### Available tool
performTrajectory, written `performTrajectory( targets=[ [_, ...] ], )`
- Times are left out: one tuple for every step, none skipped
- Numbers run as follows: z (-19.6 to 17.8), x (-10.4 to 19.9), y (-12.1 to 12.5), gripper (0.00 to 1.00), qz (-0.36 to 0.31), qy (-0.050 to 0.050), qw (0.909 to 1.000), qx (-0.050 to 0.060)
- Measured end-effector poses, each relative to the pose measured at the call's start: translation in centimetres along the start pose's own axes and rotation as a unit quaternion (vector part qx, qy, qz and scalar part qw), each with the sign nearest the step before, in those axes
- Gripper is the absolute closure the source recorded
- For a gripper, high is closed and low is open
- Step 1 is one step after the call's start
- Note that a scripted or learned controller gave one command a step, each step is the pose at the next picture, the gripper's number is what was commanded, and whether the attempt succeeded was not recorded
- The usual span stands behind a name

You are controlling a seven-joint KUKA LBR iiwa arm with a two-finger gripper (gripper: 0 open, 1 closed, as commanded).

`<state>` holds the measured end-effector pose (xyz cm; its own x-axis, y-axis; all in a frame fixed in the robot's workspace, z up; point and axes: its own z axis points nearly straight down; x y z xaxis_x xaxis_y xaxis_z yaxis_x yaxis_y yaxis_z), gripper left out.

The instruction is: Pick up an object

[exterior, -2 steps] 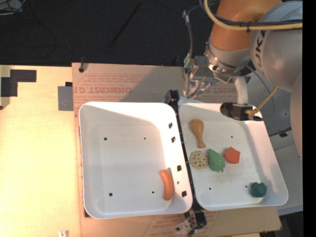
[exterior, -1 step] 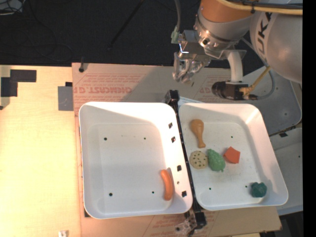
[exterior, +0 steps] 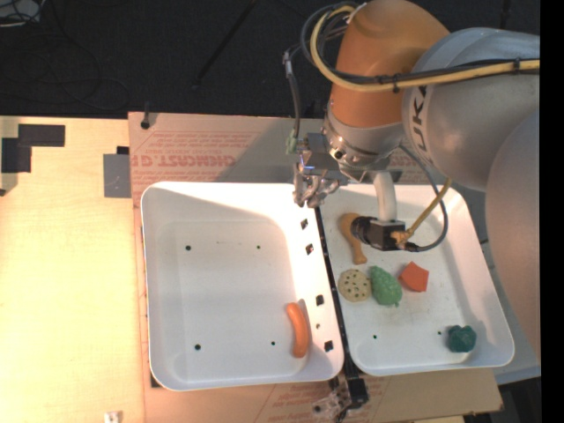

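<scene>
Jaws: above the top end of the wall the two bins share; whether spread or pressed together, I cannot tell.
Left bin [exterior: 220, 271]: orange sausage [exterior: 300, 329] beside its right wall, near the bottom edge.
Right bin [exterior: 423, 324]: brown spoon [exterior: 357, 248], tan disc [exterior: 354, 285], green lump [exterior: 385, 286], red block [exterior: 414, 277], teal lump [exterior: 460, 337].
Progress: everything lies in the bins, so by my reading descent, grasp and lift all remain.
</scene>
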<state>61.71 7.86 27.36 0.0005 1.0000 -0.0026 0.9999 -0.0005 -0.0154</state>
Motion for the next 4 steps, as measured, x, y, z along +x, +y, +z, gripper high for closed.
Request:
performTrajectory(
  targets=[
    [-3.6, 3.4, 0.3, 1.0, -0.001, 0.001, 1.0, -0.007],
    [-11.8, 7.7, 2.6, 1.0, -0.002, 0.002, 0.9999, -0.01],
    [5.9, 7.0, 2.4, 1.0, 0.0, -0.001, 1.0, 0.001],
    [-1.7, 16.5, 1.9, 1.0, -0.005, 0.003, 0.9999, -0.01]
  ],
)
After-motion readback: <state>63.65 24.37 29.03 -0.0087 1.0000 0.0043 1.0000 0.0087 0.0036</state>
